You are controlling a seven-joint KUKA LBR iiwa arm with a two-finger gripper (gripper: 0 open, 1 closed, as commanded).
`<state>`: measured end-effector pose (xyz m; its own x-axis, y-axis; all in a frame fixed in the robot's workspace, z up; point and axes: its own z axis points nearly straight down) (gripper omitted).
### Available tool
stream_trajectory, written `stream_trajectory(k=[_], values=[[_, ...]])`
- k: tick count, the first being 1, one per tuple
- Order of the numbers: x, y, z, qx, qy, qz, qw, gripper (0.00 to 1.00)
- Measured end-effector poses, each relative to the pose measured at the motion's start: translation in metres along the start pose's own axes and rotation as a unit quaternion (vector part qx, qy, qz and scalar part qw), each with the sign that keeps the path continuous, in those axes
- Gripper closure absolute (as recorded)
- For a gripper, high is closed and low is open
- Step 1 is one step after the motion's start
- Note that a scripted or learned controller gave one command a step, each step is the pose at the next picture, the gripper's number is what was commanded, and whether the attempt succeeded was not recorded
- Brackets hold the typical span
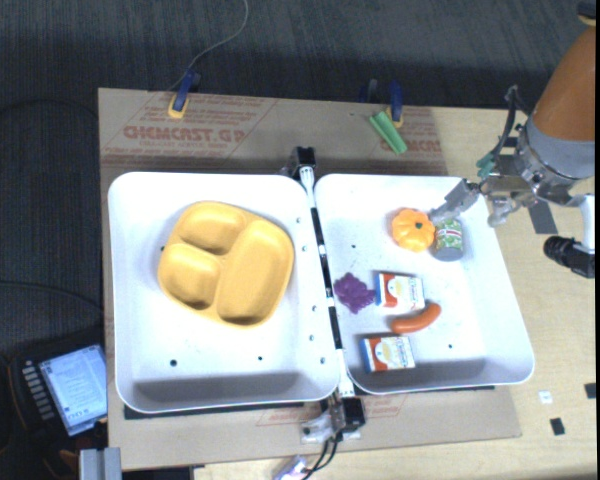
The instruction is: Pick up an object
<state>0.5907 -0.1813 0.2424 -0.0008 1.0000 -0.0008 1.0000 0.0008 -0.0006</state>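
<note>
I see nothing picked yet; gripper (460,200) hangs by the can (448,240) and pumpkin (414,229) in right bin (500,363), lift remains; can't tell its state

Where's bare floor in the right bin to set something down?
Right bin: bare along the far wall left of the small pumpkin, and the right strip past the sausage. Crowded mid-bin: grapes, two cartons, can beside the gripper.
</note>
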Motion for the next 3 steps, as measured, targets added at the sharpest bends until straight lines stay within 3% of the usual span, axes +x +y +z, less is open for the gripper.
stream_trajectory(k=[1,2,3], values=[[0.041,-0.013,0.148,0.001,0.001,0.0,1.0,0.0],[0.064,-0.078,0.153,-0.007,-0.003,0.001,1.0,0.0],[0.064,-0.077,0.143,-0.008,-0.002,0.001,1.0,1.0]])
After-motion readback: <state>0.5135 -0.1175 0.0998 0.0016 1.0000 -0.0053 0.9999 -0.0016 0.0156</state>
